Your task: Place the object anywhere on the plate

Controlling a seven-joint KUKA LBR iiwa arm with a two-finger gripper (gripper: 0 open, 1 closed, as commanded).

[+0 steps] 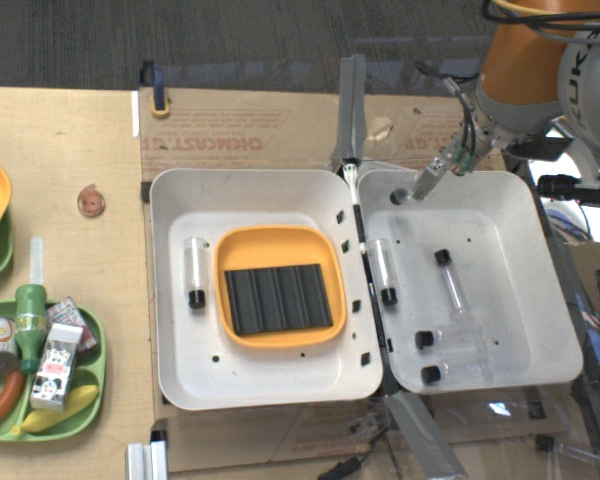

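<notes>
Up at the far left corner of the right bin (540, 268), the fingers (412, 192) hang slanted from the arm (535, 48); whether they are released or clenched cannot be told, and nothing shows between them. Nearer the camera than the fingers, well apart, a clear tube (450, 286) with a black cap lies on the bin floor, with two more capped tubes (426, 357) beyond it. To the fingers' left, in the left bin (170, 348), sits the orange plate (278, 248), carrying a dark ribbed block (280, 300).
</notes>
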